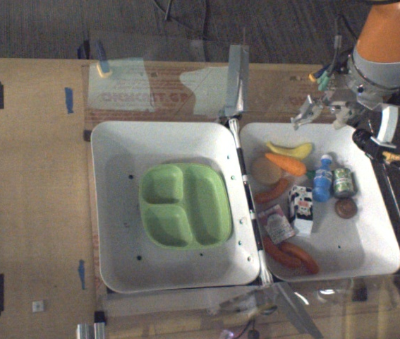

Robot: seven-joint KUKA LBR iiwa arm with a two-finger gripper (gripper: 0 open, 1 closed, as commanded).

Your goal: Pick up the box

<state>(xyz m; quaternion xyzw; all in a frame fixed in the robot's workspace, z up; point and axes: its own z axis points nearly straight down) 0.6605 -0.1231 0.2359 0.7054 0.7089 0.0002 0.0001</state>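
The left bin [108,210] is holding a green divided tray [184,205]. The gripper [324,111] is hovering open-fingered over the right bin's [376,249] far edge, holding nothing. The box [300,208], a small black-and-white carton, is lying mid-bin beside a blue bottle [322,179].

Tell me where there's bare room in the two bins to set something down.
Left bin: bare floor rings the green tray, widest along its left wall. Right bin: free right of the sausages, below the brown disc. Crowded around the box.
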